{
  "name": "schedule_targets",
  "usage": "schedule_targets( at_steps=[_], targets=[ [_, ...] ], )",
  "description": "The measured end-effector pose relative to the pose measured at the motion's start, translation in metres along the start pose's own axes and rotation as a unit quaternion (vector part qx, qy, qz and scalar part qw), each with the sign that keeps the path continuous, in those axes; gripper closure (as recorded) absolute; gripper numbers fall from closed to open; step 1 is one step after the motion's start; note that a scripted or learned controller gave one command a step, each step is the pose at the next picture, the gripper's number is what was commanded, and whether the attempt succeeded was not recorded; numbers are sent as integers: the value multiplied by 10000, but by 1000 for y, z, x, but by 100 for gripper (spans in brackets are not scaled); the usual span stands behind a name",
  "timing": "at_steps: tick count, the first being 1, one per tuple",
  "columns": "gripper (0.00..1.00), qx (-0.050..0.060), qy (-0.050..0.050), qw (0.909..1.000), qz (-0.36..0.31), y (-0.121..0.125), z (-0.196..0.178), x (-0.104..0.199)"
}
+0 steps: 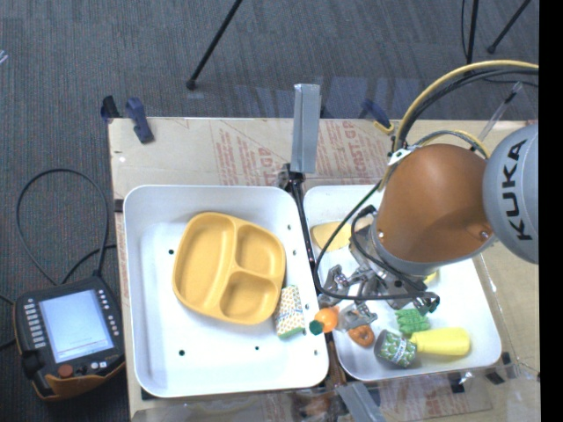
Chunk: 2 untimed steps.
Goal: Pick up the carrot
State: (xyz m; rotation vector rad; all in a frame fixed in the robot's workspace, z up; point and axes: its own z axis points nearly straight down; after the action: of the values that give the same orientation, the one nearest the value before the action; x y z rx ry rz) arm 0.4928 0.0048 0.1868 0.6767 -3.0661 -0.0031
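Orange band: the arm's orange wrist section [435, 205] bulks over the right bin, hiding much of what lies under it.
Tool: the tool [352, 299] sits low at the right bin's left edge, a tangle of grey metal parts; whether it is released or clenched I cannot tell.
Carrot: the carrot [324, 320] lies just beside the tool, on the rims where the two bins meet; orange body, green tip pointing left.
Handling: it looks like a small plastic toy, so probably light, stiff and smooth; it may roll or slip off the rim if nudged.
Where to take hold: across the orange body at its thickest part, not the green tip.
Right bin: the right bin [489, 331] also holds a yellow piece [442, 342], green toys [396, 348] and another small orange item [361, 334] near the tool.
Left bin: the left bin [149, 323] carries a yellow divided plate [230, 266] and a speckled sponge-like block [289, 310].
Table: the table [220, 148] shows bare board behind the bins.
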Motion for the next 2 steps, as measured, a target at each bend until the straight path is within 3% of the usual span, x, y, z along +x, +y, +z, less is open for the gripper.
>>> schedule_targets(
  at_steps=[1, 2],
  targets=[
    [100, -7, 7, 9947, -1024, -84, 82, 36],
    [0, -5, -4, 9947, -1033, -84, 81, 35]
  ],
)
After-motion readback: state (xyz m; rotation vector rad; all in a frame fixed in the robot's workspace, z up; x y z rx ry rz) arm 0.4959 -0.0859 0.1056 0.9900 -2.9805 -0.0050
